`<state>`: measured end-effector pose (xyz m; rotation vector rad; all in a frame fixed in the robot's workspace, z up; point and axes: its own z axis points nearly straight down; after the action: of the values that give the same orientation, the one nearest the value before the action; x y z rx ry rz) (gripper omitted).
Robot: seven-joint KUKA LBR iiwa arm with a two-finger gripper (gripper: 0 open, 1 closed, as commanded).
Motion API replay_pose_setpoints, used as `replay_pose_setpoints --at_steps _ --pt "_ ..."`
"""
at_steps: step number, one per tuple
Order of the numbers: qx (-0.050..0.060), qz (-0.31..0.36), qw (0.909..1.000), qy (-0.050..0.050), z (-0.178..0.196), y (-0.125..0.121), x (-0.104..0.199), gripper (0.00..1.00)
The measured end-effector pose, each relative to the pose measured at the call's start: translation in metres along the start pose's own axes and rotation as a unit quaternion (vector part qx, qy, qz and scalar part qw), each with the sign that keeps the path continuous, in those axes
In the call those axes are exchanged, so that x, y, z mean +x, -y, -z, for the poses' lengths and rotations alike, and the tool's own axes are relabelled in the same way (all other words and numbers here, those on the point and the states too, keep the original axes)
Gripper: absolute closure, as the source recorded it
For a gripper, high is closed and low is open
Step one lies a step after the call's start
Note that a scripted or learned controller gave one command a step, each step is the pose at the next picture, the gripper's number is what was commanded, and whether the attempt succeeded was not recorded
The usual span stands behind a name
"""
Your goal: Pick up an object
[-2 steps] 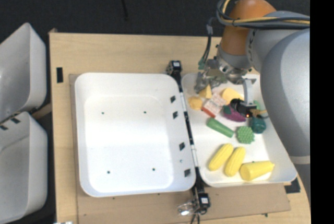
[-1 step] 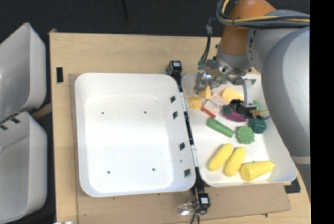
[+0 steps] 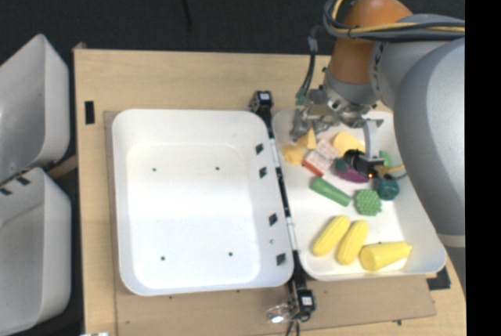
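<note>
Jaws (image 3: pixel 317 121) hang low over the far end of the right-hand shallow white plastic bin (image 3: pixel 419 252), at the tip of the grey arm with its orange band (image 3: pixel 374 13), but whether they are spread or pressed together I cannot tell, since the wrist hardware blocks them from above. Directly beneath and just beside them lies a cluster of small toys: a pale yellow wedge-shaped piece (image 3: pixel 294 153) against the bin's left wall, a small red-and-white packet (image 3: pixel 315 162) touching it, and a rounded pale yellow block (image 3: pixel 345 142) a little to the right. Next to those sits a dark purple toy with a red spot (image 3: pixel 354 168). Nearer the camera a green cylindrical stick (image 3: pixel 329 191) lies slanted, with a bumpy green ball (image 3: pixel 369 203) beside it and a dark teal knob-shaped toy (image 3: pixel 387 187) just past that. At the near end of the bin two yellow toy corn cobs (image 3: pixel 341 237) lie side by side, touching, and a smooth yellow cylinder (image 3: pixel 384 254) rests close to the near rim. Nothing is visibly pinched or lifted. Left of this bin, touching along a shared edge, is the second shallow white bin (image 3: pixel 125 170), both standing on the light wooden counter (image 3: pixel 172 76).
</note>
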<state>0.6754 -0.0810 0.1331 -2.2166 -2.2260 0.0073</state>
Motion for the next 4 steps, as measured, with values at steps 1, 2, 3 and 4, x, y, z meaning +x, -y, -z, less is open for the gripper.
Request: replay_pose_setpoints --at_steps 1,2,3,4 --pt "-0.001 0.000 1.0000 -0.001 0.005 0.005 0.006 1.00" --pt "-0.001 0.000 1.0000 -0.001 0.009 0.009 0.009 1.00" --pt "-0.001 -0.001 1.0000 -0.001 0.016 0.016 0.016 1.00" --pt "-0.001 -0.001 1.0000 -0.001 0.026 0.027 0.029 1.00"
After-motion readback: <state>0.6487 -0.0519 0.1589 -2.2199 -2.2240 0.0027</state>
